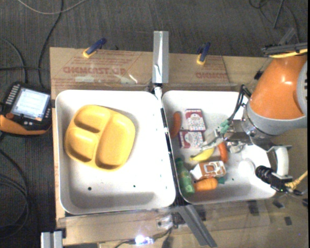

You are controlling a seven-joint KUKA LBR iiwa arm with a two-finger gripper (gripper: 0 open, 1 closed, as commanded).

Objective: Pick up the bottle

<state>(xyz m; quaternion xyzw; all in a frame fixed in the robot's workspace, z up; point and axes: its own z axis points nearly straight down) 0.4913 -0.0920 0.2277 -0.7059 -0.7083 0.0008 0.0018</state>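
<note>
The claw (223, 140) — partly hidden under the arm (277, 94) — looks blurred.

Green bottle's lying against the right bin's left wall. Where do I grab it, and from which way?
Probably mid-body, coming straight down. The green bottle lies flat along the right bin's left wall, an orange carrot at its lower end. One finger would go on the wall side, one on the open side, if the gap allows.

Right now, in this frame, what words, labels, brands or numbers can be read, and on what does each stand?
Nothing reads cleanly.
Cardboard sheet behind the bins: faded red block lettering in two places, too washed out to quote.
Two red packets in the right bin: white label patches, too small to read.
Small carton: printing blurred.
Handheld pendant at far left: lit screen, text illegible.
</note>
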